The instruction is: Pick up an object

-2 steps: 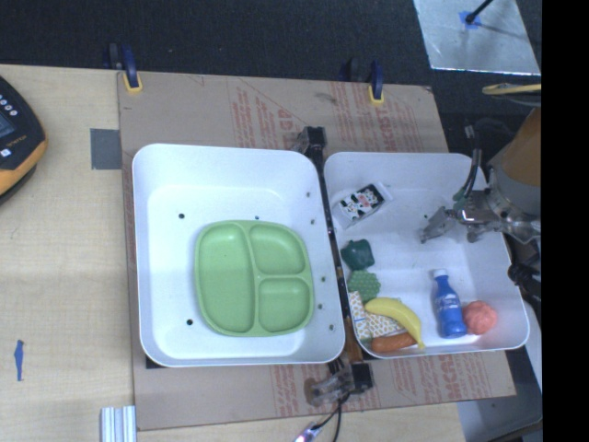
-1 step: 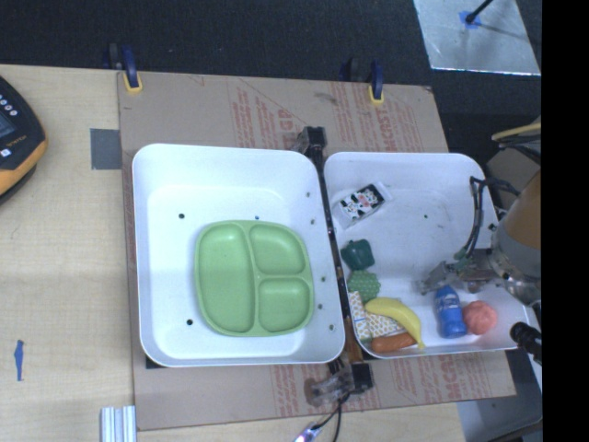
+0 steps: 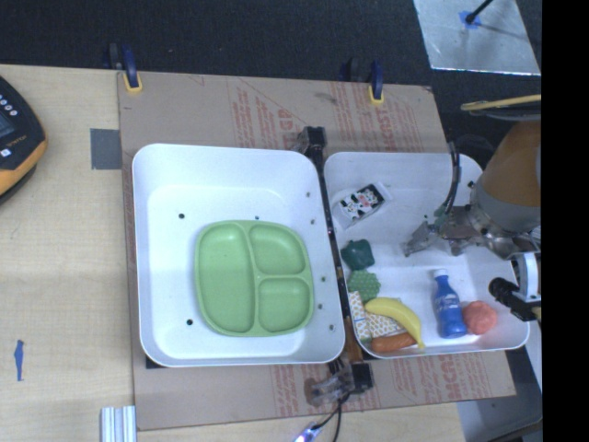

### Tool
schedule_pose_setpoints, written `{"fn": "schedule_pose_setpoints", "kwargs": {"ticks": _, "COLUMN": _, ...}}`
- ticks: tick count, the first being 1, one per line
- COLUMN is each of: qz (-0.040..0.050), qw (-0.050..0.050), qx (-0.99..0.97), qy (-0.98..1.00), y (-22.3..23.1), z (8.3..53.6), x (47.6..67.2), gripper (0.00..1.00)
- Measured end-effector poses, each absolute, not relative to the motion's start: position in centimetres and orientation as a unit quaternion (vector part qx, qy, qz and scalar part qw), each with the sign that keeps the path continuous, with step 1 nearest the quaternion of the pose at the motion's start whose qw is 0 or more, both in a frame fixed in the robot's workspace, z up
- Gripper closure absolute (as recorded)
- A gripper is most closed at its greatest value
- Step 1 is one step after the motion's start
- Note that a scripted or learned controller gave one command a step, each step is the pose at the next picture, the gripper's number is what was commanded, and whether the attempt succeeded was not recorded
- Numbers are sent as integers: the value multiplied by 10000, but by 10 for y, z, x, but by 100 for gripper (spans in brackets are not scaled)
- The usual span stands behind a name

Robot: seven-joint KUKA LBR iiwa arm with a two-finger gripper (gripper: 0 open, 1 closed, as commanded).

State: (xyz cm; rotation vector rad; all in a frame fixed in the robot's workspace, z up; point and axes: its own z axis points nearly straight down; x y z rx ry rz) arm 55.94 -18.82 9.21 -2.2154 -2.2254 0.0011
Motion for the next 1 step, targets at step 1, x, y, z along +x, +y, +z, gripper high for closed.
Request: {"fn": "schedule_pose_setpoints", "kwargs": {"ticks": 1, "qz": 9, "qw": 14, "qx": -7059, "qy": -7083, "y": -197, "z": 132, "x": 500, "gripper": 0}}
